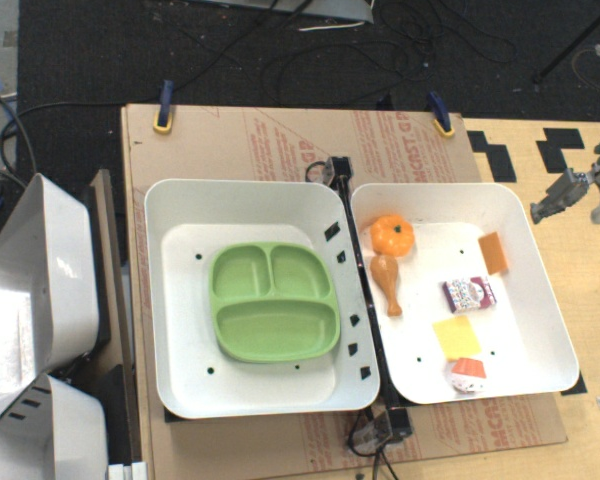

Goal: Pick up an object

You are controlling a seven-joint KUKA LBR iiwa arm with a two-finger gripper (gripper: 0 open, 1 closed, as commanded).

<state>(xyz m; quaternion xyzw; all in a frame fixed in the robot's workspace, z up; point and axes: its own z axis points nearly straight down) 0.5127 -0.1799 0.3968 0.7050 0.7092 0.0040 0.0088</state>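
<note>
pincer at right edge, outside bin | state: cannot tell | orange block down-left, apart

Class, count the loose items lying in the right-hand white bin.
6: pumpkin top left, drumstick beneath it, orange block top right, purple packet centre, yellow piece below, red-white item at bottom.

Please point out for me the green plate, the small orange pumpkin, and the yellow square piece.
green plate [276, 303]: camera view, on the ridge between its compartments.
orange pumpkin [391, 236]: camera view, on the middle of its body.
yellow square piece [457, 336]: camera view, on the centre of its flat top.
</note>
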